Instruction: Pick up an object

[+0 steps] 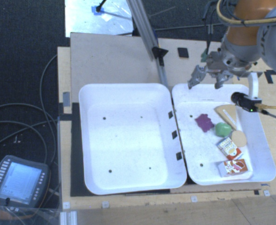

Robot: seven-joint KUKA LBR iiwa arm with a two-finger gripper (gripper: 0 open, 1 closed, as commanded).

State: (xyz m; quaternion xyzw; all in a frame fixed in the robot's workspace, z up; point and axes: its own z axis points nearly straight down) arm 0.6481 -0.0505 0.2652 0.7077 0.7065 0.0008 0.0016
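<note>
1. While the objects lie along the right bin's (185,102) right side, the purple piece (204,122) sits nearest its middle.
2. The gripper (207,81) hangs over that bin's far edge, fingers spread, holding nothing.

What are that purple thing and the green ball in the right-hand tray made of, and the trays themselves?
The purple thing looks matte and lumpy-edged, perhaps soft rubber or foam; too small to be sure. The green ball has a dull, even surface, probably foam or soft plastic. The trays look like thin moulded white plastic: smooth, slightly glossy, with rounded rims.
</note>
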